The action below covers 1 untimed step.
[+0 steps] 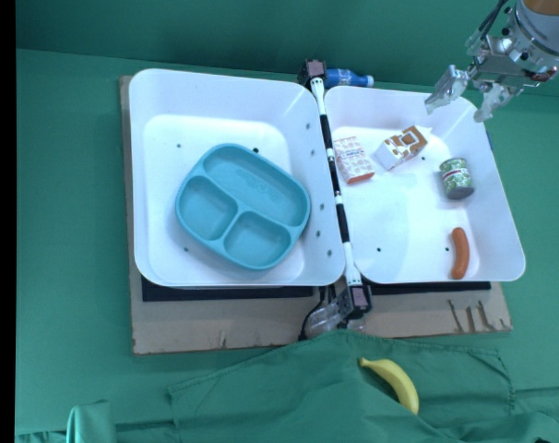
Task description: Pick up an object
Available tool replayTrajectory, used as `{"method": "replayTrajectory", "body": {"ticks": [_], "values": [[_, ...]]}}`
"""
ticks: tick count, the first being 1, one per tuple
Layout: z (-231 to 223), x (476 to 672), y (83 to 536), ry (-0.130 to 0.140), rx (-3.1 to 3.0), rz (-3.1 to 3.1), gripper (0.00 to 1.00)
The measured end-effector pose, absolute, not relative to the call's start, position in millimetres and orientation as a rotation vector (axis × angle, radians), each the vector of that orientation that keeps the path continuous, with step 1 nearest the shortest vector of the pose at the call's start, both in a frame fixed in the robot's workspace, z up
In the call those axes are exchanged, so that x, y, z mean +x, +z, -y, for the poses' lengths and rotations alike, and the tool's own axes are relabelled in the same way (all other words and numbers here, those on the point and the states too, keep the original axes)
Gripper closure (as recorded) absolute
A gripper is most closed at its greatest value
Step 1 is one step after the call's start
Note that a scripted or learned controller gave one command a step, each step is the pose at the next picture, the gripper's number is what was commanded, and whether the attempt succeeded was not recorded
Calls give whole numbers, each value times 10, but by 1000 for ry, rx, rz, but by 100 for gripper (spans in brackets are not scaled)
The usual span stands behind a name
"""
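Camera view gives us the gripper (466, 96) above the right bin's (501, 238) far right corner, its 2 fingers apart with nothing between them. Below it in that bin lie a carton (401, 147), a box (352, 160), a can (456, 177) and a sausage (459, 252), all apart from the fingers.

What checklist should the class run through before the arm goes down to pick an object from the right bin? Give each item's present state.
1. Gripper jaws open: ok.
2. Nothing between the jaws: ok.
3. Gripper above the right bin: ok, over its far right corner.
4. Green can apart from other items: ok.
5. Sausage away from the wall: not ok, near the right rim.
6. Carton and snack box spaced for the jaws: cannot tell.
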State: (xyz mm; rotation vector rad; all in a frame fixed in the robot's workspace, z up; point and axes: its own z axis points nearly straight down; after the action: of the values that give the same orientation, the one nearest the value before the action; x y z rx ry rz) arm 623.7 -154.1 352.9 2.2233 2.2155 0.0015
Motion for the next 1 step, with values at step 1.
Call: {"method": "replayTrajectory", "body": {"ticks": [1], "values": [[1551,6244,3666,7,2221,-2208,100]]}}
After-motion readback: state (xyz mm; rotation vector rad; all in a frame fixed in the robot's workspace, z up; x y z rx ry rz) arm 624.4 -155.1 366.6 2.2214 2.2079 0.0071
